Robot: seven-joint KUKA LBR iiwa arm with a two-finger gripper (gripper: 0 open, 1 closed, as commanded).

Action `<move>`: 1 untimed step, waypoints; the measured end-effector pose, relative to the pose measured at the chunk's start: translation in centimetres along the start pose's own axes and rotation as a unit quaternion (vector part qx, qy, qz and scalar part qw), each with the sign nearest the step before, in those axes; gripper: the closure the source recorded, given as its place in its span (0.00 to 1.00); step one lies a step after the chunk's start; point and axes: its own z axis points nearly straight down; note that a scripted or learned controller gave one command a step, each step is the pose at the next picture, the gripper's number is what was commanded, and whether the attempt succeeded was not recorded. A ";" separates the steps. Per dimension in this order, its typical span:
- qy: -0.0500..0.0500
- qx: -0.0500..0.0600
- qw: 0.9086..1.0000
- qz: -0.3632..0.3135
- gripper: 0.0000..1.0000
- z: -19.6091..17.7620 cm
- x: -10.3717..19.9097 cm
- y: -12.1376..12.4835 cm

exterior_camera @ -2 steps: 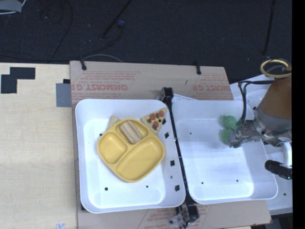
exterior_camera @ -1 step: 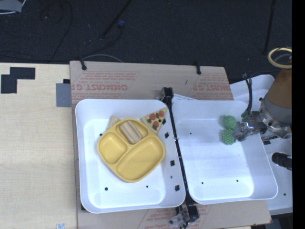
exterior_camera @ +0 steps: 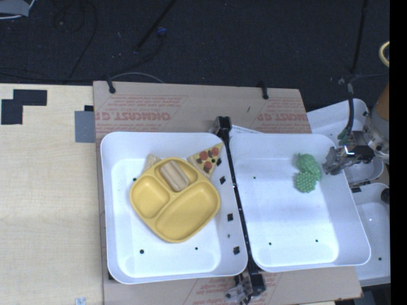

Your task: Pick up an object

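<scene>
- Left bin (exterior_camera: 121,259): a yellow divided plate (exterior_camera: 176,206) lies near its middle, with a tan bread-like piece (exterior_camera: 173,174) in the plate's far compartment.
- A pizza slice (exterior_camera: 208,158) lies just past the plate, by the far right corner of that bin.
- Right bin (exterior_camera: 299,234): a green bunch of grapes (exterior_camera: 307,173) sits close to its right wall, toward the far side.
- The gripper (exterior_camera: 335,162) hangs over the right wall, just beside the grapes; whether it is released or clenched I cannot tell.

Dark floor (exterior_camera: 210,30) strewn with cables (exterior_camera: 152,33), pale wooden bench (exterior_camera: 44,202) — cardboard sheet (exterior_camera: 191,110) on top
</scene>
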 end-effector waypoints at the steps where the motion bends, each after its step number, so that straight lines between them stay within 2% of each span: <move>1: 0.002 0.004 1.000 -0.001 1.00 -0.6 5.5 -0.9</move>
